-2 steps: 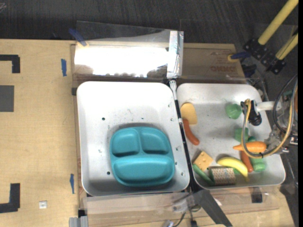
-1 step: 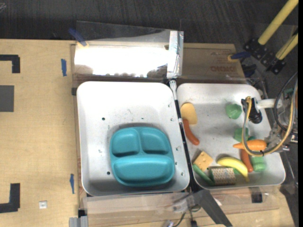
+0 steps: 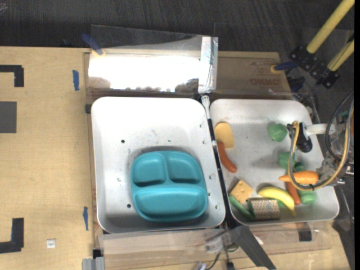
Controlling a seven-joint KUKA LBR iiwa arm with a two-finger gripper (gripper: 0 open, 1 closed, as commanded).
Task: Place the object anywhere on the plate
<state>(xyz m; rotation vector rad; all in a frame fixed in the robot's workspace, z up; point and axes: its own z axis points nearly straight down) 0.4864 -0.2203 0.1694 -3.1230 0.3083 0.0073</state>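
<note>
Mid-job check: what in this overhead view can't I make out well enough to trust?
- Camera view: a green piece in the right white bin lies mostly under the tan square cracker and the yellow banana, so its shape is hidden.
- Camera view: the round green piece is partly covered by the orange piece.
- Camera view: the grey ribbed block is too small to identify.

glossy teal plastic plate [image 3: 167, 187]
</note>
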